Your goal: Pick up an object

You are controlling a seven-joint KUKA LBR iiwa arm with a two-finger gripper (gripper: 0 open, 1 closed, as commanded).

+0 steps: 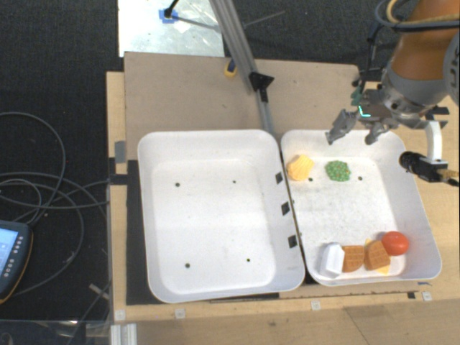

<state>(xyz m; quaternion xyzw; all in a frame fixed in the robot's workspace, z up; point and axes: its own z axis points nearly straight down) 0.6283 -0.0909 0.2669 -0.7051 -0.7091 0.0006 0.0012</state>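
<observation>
Gripper (357, 126): jaws spread, grasping nothing, above right bin (413, 192) far rim; nearest item, green object (338, 170) (roundish, no clear long axis), lies just nearer the camera

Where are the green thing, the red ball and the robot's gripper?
green thing (338, 170), camera view, middle of its bumpy top.
red ball (394, 243), camera view, its round top.
gripper (357, 134), camera view, between its two open fingertips.

orange-banded grey arm (424, 49) — yellow cable looped above, dark claw (357, 129).
</observation>
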